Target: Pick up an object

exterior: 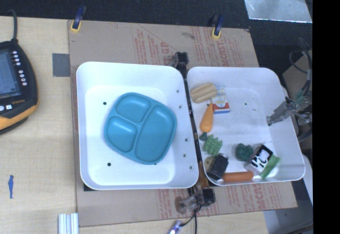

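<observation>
The right white bin (249,80) holds several small items. A tan bread roll (203,92) lies at its upper left, with a small red and white box (221,105) and an orange carrot (207,118) just below. Lower down are a light green toy (213,144), a dark green broccoli piece (245,152), a black and white block (259,158), a black piece (217,166) and a reddish sausage (238,176). My gripper (280,114) hangs over the bin's right edge, apart from all the items.
The left white bin (90,76) carries a blue divided plate (141,128). A black and orange pendant (13,87) lies on the bench at far left. Clamps (216,25) pin the cardboard sheet at the back.
</observation>
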